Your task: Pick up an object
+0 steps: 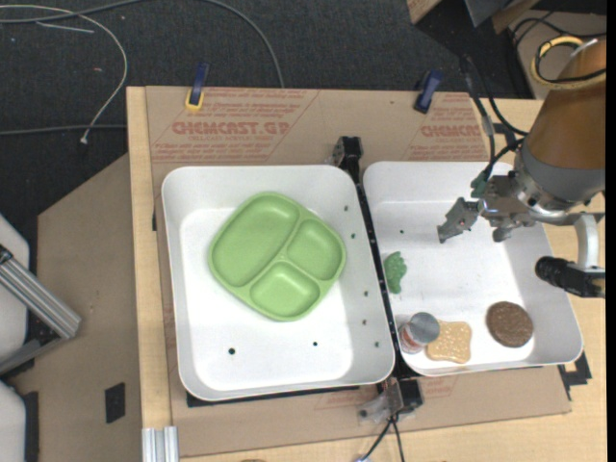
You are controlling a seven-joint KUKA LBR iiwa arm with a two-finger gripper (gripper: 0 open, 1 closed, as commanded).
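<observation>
Two shallow white plastic bins with rounded corners sit side by side on a brown cardboard-covered bench [144, 258]; the left white bin [192, 345] holds a smooth, glossy light-green plastic divided plate [277, 255], a rounded square set at a tilt to the bin walls, with three moulded compartments; the right white bin [423, 186] holds four small things near its front and left side; a small crumpled dark-green leafy piece [395, 270] lies just beside the bin's left wall; a small round silvery can with a reddish side [420, 330] lies near the front left corner, touching or almost touching a flat tan toast-shaped piece with a rough, porous look [450, 342]; a flat round dark-brown cookie-like disc [509, 323] rests well apart to the right, near the front wall; the grey metal two-finger gripper [460, 218] hangs over the back half of the right bin, below the arm's orange band [576, 114]; its jaws stand apart, nothing between them and touching none of the objects; two blue clips [198, 85] grip the bench's far edge.
</observation>
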